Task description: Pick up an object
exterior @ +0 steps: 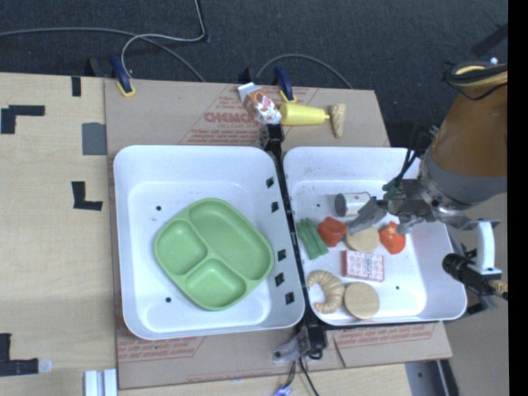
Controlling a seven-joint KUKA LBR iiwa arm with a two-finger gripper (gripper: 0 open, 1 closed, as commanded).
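The right bin holds several small objects. A red piece lies beside a green strip. A round beige disc and an orange-red piece sit in the middle. Below them are a red-and-white packet, a croissant and a second beige disc. A grey can lies toward the back. My gripper reaches in from the right, low over the middle of the bin, just above the upper beige disc and right of the red piece. I see nothing held in it.
The left bin holds a green divided plate. A yellow banana-like toy and a small packet lie on the cardboard behind the bins. A black divider runs between the bins. The arm's body overhangs the right bin's right edge.
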